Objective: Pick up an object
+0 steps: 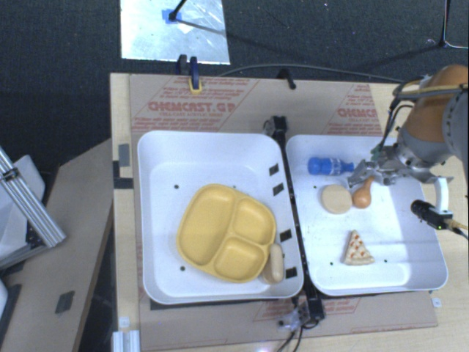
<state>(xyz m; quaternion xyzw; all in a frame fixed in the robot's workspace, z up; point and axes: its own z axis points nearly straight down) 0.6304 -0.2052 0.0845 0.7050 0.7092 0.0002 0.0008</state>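
Camera view first, looking down at a slant on your two white bins. Your left bin (157,196) holds a yellow divided plate (226,232), lying flat and a little turned, with a pale bread roll (275,262) touching its lower right corner and resting near the bin's right wall.

Your right bin (418,270) holds four things. A blue bottle (329,166) lies on its side near the far wall. Just below it sit a round cream biscuit (337,199) and, touching its right side, a small orange-brown pear (362,194). A pizza slice (357,249) lies well apart from them, nearer the front wall.

Your gripper (371,170) hangs at the pear's top, between the bottle and the pear; you cannot tell from this angle how its fingers stand.

Both bins rest on a brown cardboard sheet (220,101) printed in red, on a light wooden bench (84,196), over dark carpet (58,50). A shiny metal plate (176,20) lies on the carpet beyond.

You have open floor in the right bin's lower right part and along its right wall.
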